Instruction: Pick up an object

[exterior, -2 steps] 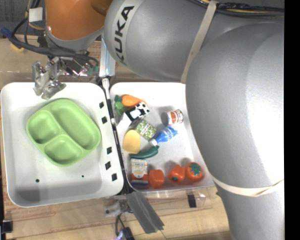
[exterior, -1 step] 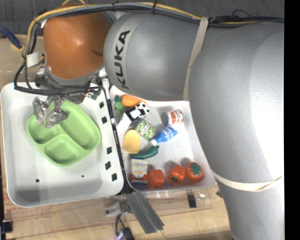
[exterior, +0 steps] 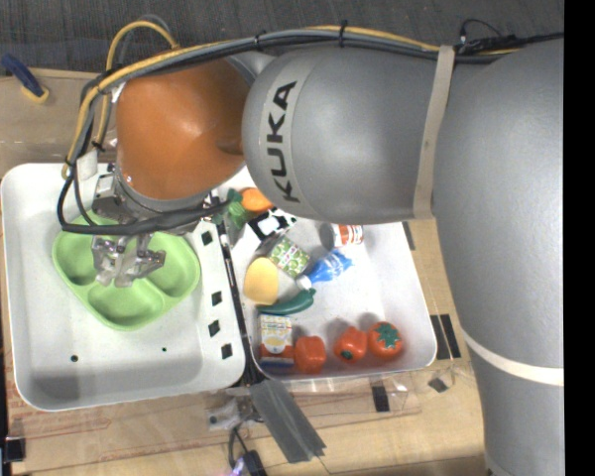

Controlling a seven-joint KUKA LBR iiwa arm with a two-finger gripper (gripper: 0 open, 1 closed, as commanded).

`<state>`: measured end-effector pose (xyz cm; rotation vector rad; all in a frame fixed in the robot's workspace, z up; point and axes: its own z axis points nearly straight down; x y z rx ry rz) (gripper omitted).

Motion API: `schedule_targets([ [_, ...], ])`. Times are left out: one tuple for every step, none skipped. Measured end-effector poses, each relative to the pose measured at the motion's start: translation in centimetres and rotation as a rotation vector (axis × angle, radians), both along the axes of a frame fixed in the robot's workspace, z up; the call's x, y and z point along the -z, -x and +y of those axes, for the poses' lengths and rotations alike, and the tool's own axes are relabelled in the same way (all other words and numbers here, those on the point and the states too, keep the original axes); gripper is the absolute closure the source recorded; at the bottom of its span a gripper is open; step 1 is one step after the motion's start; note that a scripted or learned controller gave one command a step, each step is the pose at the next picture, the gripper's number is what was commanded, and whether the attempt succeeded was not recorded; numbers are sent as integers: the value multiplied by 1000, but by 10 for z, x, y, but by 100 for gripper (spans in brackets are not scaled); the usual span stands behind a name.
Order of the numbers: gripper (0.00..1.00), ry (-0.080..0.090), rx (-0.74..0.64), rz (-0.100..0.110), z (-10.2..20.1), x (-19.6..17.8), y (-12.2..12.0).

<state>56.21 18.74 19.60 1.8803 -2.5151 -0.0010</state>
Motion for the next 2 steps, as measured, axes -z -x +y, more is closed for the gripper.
schedule_targets([
  [100,-2,195,-6,-20,-102,-51],
  [100,-2,141,-4,-5,-103,-90],
])
